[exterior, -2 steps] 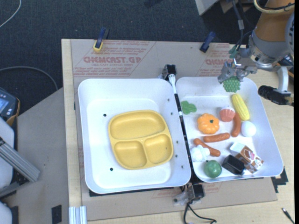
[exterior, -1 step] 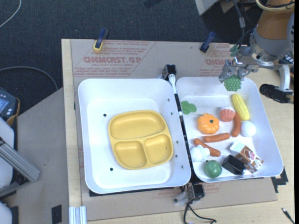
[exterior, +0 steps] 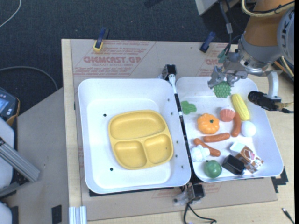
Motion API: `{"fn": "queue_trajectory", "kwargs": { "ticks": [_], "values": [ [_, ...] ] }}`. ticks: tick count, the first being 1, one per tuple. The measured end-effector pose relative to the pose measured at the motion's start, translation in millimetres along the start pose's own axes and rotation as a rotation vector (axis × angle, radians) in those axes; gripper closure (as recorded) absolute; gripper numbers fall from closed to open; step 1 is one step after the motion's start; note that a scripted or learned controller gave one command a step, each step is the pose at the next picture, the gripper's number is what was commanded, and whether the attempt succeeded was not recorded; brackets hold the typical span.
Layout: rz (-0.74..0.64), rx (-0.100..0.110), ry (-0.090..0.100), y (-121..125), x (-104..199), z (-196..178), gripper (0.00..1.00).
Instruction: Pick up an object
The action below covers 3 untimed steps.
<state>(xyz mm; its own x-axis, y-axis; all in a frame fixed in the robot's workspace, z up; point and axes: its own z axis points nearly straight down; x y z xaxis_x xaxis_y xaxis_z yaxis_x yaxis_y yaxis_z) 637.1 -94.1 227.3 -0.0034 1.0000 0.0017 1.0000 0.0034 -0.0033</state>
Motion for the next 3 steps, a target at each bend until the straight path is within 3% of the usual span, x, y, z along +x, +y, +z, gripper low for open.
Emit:
{"fn": "queue_trajectory", "kwargs": {
  "ticks": [2, 3],
  "values": [
    [-0.002, 0.002, 0.000, -40.6, 105.7, 3.0, 1.00],
    [-0.003, -0.005, 0.001, -40.4, 160.5, -4.5, 1.00]
  ]
}}
